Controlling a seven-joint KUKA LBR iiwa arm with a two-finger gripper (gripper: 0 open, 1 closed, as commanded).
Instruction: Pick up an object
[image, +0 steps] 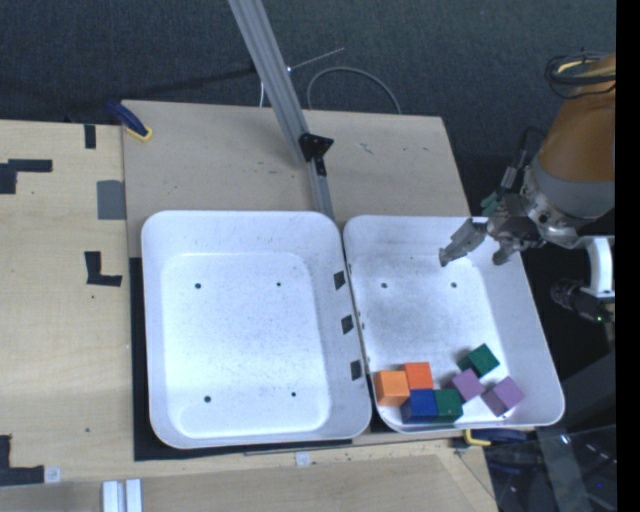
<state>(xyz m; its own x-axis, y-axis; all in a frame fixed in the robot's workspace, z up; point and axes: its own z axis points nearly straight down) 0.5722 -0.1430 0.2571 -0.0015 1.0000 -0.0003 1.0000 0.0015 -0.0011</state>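
The gripper (478, 247) is hanging with fingers apart and holding nothing over the far right edge of the right bin (420, 300); the blocks (440, 388) are sitting bunched along its near edge; crowding is likely risking a snagged or glancing grab.

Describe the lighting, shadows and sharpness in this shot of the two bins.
Camera view: even, soft light with no harsh glare on the left bin or right bin. Only faint shadows sit under the blocks and along the bin rims. The blocks are fairly crisp, while the gripper looks slightly soft, its details hard to read. The floor at the top is dim.
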